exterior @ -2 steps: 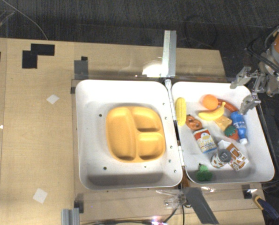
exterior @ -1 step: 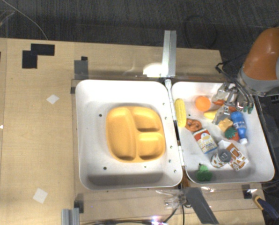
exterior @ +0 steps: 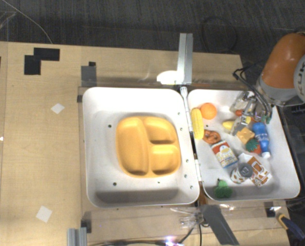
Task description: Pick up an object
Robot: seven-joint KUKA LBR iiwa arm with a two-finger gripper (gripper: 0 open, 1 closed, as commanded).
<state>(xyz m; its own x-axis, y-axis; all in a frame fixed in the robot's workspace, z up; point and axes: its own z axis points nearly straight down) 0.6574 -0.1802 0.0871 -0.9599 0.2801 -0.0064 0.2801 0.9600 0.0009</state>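
My gripper (exterior: 244, 115) hangs low over the back of the right bin (exterior: 285, 188), under the orange-banded wrist (exterior: 285, 65). Directly around it lie a small yellow piece (exterior: 228, 124), a tan block (exterior: 245, 135) and a blue bottle (exterior: 262, 136) with a green item (exterior: 252, 145) beside it. To its left are an orange ball (exterior: 208, 110) and a corn cob (exterior: 197, 123) along the bin's left wall. The gripper's body hides what is beneath it, and I see nothing clearly held.
Nearer the front of the right bin lie a red-and-white carton (exterior: 224, 154), a brown-and-white packet (exterior: 258, 171), a round can (exterior: 242, 173) and a green broccoli piece (exterior: 223, 189). The left bin (exterior: 96, 183) holds a yellow divided tray (exterior: 146, 145).
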